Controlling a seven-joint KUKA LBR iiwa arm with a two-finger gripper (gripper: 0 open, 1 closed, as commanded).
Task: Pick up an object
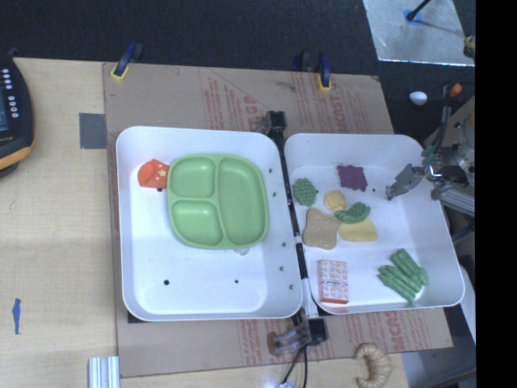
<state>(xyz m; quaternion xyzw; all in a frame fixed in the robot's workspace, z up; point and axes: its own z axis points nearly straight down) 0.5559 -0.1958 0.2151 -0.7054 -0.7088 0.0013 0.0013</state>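
Note:
The right bin (428, 241) holds several toy foods: a purple piece (350, 176), a round green piece (304, 191), a small yellow piece (334, 200), a dark green leafy piece (353, 212), a yellow piece (359, 231), a tan slice (320, 228), a red and white carton (332, 281) and green beans (403, 273). My gripper (401, 183) hangs over the bin's upper right part, to the right of the purple piece and apart from it. Nothing shows in its grasp.
The left bin (145, 281) carries a green divided plate (218, 199) and a red item (152, 173) by its upper left corner. A black divider with clamps runs between the bins. A tan curled object (373, 364) lies on the bench below the right bin.

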